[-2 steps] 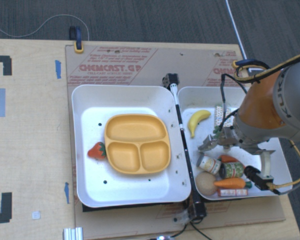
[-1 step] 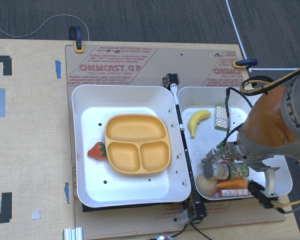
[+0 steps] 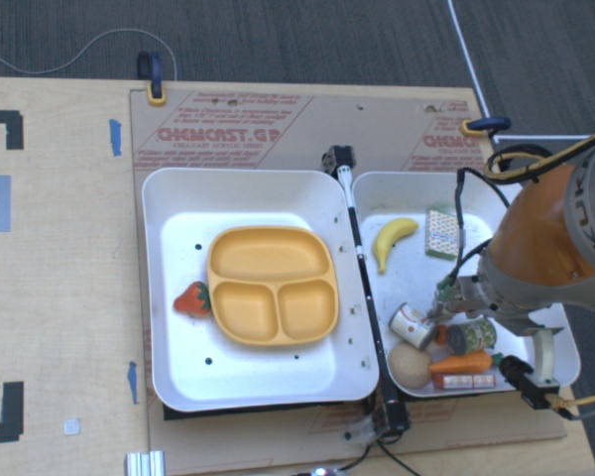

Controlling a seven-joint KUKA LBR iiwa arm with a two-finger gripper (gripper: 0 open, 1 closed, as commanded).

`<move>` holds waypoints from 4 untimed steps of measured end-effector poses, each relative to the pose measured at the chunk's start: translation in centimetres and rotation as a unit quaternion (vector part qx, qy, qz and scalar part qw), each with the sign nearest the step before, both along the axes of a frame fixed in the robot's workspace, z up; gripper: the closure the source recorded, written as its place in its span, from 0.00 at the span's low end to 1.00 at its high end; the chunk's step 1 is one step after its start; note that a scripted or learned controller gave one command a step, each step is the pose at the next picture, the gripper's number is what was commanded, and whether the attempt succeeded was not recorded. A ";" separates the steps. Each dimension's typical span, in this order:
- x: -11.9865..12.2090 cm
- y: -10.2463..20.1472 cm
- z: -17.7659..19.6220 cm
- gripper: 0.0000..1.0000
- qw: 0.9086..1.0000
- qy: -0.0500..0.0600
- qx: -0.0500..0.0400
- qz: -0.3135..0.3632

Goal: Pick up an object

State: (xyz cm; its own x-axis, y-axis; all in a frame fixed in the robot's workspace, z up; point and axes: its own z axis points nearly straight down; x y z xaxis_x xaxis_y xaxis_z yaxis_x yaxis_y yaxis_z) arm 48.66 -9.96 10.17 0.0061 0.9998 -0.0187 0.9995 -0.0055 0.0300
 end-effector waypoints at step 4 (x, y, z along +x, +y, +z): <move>-0.2 -1.0 1.3 0.00 1.000 0.016 0.009 0.002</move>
